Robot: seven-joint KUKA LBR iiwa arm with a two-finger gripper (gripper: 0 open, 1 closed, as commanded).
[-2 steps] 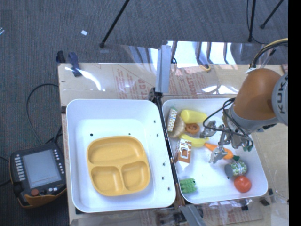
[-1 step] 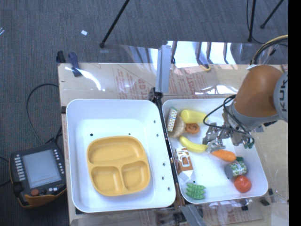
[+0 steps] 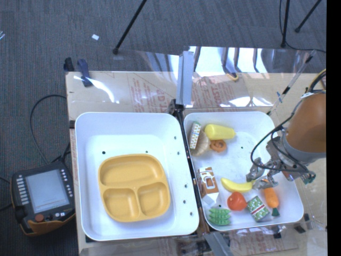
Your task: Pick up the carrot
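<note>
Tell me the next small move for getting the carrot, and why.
Probably shift the gripper slightly toward the bin's near right corner and lower it over the carrot. The carrot lies loose in the right bin, just beside the gripper, with the green and white carton close by, so a centred approach looks safest.

Bench; two white bins

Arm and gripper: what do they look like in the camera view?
The arm enters from the right, with a broad orange band over a grey wrist section. Thin dark cables loop beside it. The gripper is a small grey-and-black metal assembly; finer detail is too small to tell.
</note>
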